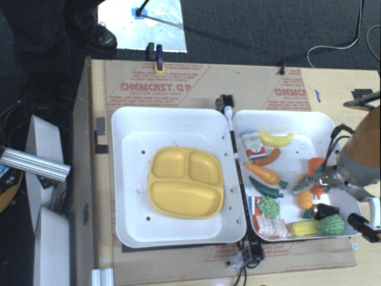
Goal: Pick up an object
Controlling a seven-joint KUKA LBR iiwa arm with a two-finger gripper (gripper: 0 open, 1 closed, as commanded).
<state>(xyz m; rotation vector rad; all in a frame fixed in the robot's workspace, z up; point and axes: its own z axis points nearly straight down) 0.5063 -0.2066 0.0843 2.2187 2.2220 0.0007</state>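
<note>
The camera looks down on two white bins side by side. The left bin (134,159) holds a yellow tray (186,180) with three compartments, nothing in them. The right bin (321,127) holds a scatter of toy food: a banana (276,139) at the far side, a small packet (252,143) just left of it, a sausage (268,157) beside that, a carrot (262,173) nearer the middle, and a dark green pepper (266,188) just nearer than the carrot. Along the near wall lie a strawberry card (266,207), a wrapped packet (272,226), a corn cob (305,228) and a green broccoli (331,224).

The arm (363,157) reaches in from the right, and the gripper (309,182) hangs low over the right side of that bin, its fingers slightly apart with nothing visibly between them. A small orange piece (305,199) lies just near of the tips, and seems the likeliest target, though which one is meant is not certain.

Such toys are probably light, hollow, stiff plastic, smooth and apt to slip or roll. A hold across the narrow middle of the orange piece looks safest.
</note>
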